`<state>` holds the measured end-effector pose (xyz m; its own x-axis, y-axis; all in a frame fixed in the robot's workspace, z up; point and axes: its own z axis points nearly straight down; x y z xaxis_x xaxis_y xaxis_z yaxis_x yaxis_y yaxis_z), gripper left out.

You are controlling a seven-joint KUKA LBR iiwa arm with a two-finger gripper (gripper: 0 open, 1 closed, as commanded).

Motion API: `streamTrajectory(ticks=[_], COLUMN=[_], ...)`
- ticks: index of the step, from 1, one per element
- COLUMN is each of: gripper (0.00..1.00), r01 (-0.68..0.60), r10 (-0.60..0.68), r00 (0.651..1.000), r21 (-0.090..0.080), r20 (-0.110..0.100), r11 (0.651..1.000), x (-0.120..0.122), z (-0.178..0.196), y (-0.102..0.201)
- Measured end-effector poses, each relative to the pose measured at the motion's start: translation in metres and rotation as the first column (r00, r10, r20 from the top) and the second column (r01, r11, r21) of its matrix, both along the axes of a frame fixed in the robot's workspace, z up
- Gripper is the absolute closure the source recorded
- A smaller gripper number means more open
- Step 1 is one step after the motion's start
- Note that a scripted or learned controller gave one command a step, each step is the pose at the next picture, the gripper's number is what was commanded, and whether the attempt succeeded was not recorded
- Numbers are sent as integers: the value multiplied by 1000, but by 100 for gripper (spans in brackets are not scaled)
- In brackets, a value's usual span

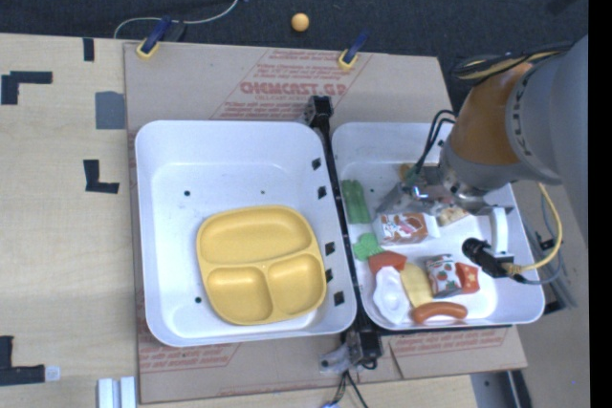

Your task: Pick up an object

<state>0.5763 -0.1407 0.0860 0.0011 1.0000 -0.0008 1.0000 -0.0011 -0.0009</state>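
My gripper [413, 194] reaches down into the right bin [375, 140], under the orange band of the wrist. Its tip sits just above a small printed packet [404, 226] and may touch it; I cannot tell. Around it lie a green strip [355, 201], a small green piece [366, 246], a red piece [387, 260], a white lump [387, 293], a yellow block [414, 284], a red and white box [448, 275] and a sausage [440, 311]. Part of the bin's middle is hidden by the arm.
The left bin [167, 153] holds a yellow divided plate [260, 263]. A black divider clip [319, 110] sits between the bins. Cables loop at the arm's right side [547, 239]. A small orange ball [300, 21] lies on the dark floor beyond the bench.
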Motion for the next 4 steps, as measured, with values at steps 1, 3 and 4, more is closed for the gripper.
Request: streamTrajectory(ticks=[1, 3, 4], gripper=[0, 0, 0], r01=[-6, -1, -2], r10=[6, 2, 2], r00=[1000, 999, 1000], r21=[0, -14, -4], r20=[5, 38, 7], r11=[1000, 1000, 1000], x=[63, -69, -29], z=[-1, 5, 46], y=[20, -37, -85])
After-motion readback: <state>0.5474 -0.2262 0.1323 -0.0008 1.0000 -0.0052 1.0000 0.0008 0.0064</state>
